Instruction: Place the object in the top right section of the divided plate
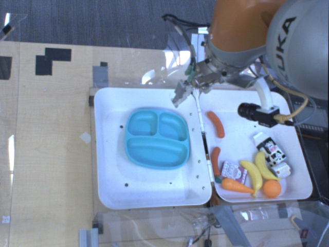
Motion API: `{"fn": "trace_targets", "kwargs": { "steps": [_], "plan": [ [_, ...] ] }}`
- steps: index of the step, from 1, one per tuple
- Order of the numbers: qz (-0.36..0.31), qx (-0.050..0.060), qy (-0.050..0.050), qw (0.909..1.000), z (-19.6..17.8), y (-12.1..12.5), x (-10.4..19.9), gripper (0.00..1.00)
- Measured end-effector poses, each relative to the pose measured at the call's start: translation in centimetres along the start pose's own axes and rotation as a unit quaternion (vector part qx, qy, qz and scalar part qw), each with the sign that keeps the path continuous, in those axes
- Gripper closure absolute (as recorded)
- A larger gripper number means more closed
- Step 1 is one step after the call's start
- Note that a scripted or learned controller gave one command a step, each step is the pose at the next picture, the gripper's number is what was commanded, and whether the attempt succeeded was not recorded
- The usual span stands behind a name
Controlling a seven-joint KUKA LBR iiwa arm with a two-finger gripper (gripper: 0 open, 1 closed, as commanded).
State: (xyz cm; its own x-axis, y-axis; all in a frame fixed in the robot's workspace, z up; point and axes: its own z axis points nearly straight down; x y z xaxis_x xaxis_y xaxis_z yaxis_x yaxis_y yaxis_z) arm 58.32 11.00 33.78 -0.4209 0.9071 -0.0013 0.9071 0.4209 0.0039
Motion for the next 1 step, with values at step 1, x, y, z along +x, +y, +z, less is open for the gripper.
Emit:
{"fn": "trace_targets", "kwargs": {
  "steps": [1],
  "plan": [
    [0.0, 0.0, 0.0, 1.0, 0.0, 0.0, 0.0, 0.0]
  ]
}}
